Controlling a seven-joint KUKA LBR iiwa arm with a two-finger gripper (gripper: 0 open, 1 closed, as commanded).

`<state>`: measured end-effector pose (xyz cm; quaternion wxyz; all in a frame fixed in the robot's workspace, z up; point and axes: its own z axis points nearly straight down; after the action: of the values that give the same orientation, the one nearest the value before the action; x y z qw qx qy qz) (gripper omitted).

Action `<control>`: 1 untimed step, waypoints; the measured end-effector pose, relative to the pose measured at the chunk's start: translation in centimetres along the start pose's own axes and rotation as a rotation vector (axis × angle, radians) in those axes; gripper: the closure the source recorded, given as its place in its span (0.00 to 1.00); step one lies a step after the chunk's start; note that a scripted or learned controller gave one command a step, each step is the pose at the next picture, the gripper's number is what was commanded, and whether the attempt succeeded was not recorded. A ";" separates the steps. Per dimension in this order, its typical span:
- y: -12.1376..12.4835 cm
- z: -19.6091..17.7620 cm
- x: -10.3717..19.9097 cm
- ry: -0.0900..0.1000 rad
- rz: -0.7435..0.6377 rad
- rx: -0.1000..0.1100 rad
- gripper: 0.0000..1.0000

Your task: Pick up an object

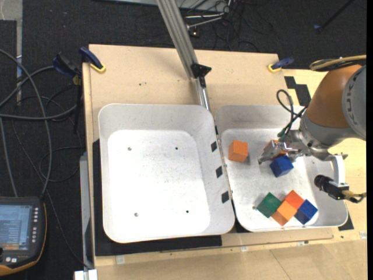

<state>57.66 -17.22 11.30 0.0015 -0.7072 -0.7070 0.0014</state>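
Note:
In the right bin (245,118) my gripper (275,153) hangs low over the middle of the floor, at the end of the grey and orange arm (335,107). A blue cube (281,166) lies right against the gripper's near side, partly tucked under it. An orange cube (238,150) sits apart to the gripper's left. Near the bin's front edge a green cube (269,205), a second orange cube (289,206) and a second blue cube (306,212) are bunched together.
The left bin (154,171) adjoins the right one along a shared rim. A metal pole (180,34) slants in from the top down to the bins' junction. Cables and a black cable connector (329,185) hang by the right bin's right wall.

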 end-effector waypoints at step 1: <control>0.1 1.7 0.0 -0.003 0.000 -0.007 0.00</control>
<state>57.77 -17.24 9.58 -0.0021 -0.7071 -0.7071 -0.0001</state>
